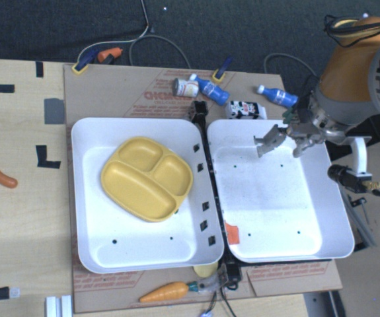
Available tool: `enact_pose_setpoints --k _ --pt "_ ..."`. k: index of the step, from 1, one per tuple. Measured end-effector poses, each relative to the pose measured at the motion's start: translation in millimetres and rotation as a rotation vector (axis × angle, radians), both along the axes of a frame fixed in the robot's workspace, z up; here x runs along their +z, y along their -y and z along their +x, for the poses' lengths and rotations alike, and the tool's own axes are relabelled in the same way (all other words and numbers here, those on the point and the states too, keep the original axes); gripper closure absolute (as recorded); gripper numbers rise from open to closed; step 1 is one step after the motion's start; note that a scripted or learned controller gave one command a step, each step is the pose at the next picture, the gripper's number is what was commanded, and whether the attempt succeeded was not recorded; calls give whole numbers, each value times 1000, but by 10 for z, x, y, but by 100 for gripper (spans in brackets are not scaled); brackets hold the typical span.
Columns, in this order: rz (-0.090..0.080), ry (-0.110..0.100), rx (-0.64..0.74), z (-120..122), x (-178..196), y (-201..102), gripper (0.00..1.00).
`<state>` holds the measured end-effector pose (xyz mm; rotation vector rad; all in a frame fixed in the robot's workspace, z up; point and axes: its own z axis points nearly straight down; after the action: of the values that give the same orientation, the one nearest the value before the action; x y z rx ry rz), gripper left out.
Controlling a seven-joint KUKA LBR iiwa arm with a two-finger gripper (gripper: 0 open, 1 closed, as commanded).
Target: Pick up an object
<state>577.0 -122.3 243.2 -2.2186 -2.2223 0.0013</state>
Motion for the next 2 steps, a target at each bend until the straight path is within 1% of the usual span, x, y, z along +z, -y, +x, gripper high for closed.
enact_pose_setpoints --k 1,2 --pt "3 -13 0 -305 -1333 -251 0" --pt "-1 5 2 410 -1248 -299 0"
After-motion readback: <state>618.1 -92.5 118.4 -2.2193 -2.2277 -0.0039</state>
